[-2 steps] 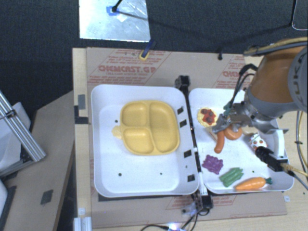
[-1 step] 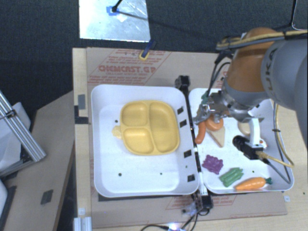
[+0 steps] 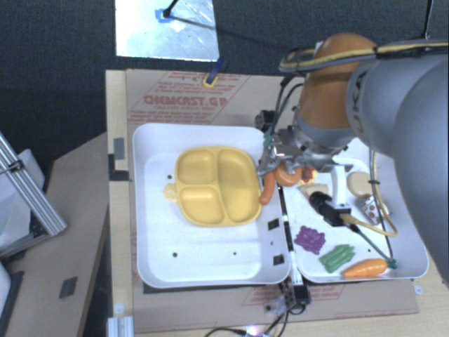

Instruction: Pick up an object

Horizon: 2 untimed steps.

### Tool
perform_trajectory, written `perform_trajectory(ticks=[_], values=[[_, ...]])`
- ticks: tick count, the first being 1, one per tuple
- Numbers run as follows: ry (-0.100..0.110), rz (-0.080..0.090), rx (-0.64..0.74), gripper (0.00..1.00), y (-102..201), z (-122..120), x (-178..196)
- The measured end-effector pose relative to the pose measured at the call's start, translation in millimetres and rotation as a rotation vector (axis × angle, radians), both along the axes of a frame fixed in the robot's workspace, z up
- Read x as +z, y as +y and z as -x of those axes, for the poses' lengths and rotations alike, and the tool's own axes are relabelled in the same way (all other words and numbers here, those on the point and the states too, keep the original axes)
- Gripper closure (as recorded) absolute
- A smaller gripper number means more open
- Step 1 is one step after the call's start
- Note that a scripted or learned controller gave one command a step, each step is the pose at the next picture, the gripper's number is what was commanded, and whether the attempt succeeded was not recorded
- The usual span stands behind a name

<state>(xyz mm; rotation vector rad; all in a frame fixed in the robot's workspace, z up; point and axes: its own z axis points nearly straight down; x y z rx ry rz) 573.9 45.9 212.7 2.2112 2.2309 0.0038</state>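
My gripper (image 3: 275,168) hangs over the divider between the two bins, at the right rim of the yellow divided plate (image 3: 214,186). A curved orange sausage-like piece (image 3: 267,187) sits between its fingers, one end drooping toward the plate's edge and the other end curling right under the wrist. The gripper is shut on it. The arm's grey body and orange band cover the upper part of the right bin (image 3: 410,262).
The yellow plate lies in the left bin (image 3: 158,258). In the right bin lie a purple grape bunch (image 3: 309,239), a green vegetable (image 3: 337,257), an orange carrot (image 3: 365,267), a beige round piece (image 3: 359,183) and a small pale piece (image 3: 313,188).
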Motion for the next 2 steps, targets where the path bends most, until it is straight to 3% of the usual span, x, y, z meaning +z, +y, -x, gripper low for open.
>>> perform_trajectory(ticks=[1,2], values=[[-0.001,0.0,-0.001,1.0,30.9,-20.7,2.7],[0.001,0.0,-0.002,1.0,30.5,-27.6,10.7]])
